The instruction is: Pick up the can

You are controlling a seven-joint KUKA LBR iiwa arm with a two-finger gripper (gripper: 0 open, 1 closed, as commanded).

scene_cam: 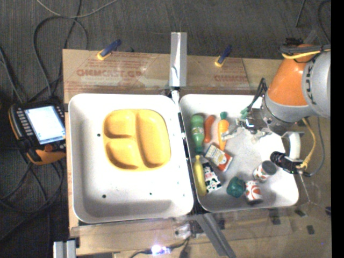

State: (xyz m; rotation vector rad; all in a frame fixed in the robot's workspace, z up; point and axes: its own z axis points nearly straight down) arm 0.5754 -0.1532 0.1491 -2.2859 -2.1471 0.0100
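The gripper (pixel 252 123) hangs over the upper right part of the right bin (pixel 290 200), tucked under the arm's grey and orange wrist, and from where I stand I cannot tell what state it is in; nothing visible sits in its grasp. It looks to me as if the pick has not been made yet: the approach and the lift are both left to do.

The can (pixel 264 171) stands in the right bin, below the gripper and a little to the right, near the bin's right wall and apart from the tool. It is a small cylinder seen from above, with a pale round top and a red and white side.

Just below it lies a red and white cup-like object (pixel 252 191), next to a dark green piece (pixel 235 187). Further left in the same bin are a small carton (pixel 218 157), an orange carrot (pixel 222 129) and a green bottle (pixel 197 129). The left bin (pixel 80 160) holds a yellow divided tray (pixel 137 138).
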